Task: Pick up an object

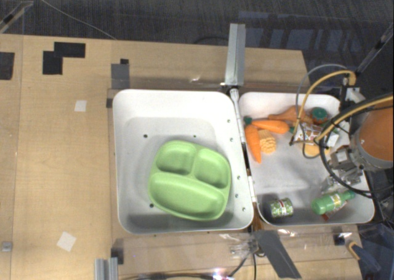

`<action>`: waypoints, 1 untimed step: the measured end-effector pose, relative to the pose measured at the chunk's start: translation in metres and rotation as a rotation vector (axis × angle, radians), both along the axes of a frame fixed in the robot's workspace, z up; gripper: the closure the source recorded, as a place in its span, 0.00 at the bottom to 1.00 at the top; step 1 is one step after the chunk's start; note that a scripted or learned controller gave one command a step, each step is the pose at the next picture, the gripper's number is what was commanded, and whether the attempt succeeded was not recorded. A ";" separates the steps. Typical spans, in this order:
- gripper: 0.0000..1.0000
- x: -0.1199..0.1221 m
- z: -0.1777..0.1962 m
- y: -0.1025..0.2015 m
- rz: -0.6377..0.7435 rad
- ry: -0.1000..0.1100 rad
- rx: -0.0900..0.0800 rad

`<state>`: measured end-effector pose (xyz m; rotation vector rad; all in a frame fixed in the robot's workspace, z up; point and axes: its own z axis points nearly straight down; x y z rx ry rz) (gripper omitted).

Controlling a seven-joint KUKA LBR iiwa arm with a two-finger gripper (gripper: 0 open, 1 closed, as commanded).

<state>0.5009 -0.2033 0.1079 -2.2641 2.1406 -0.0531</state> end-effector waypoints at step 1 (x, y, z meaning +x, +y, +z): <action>1.00 0.075 0.135 0.002 -0.043 0.026 0.004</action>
